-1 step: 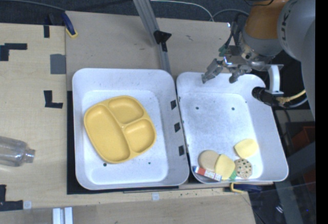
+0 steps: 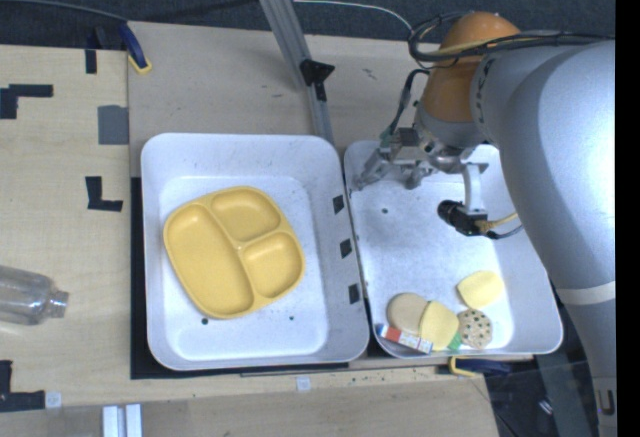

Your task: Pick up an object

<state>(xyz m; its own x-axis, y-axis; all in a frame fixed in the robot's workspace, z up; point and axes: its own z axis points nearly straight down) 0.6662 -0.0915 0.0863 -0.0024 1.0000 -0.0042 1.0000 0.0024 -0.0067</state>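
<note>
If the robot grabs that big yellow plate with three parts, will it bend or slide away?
The yellow plate looks like moulded plastic, so it probably stays stiff. It is wide and shallow, so it may slip when gripped by its rim. Lying flat in the left bin, it likely won't roll or tip.

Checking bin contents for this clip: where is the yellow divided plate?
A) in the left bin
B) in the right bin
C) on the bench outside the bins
A: the yellow divided plate lies flat in the left bin, while the right bin holds small food-like items.
</note>
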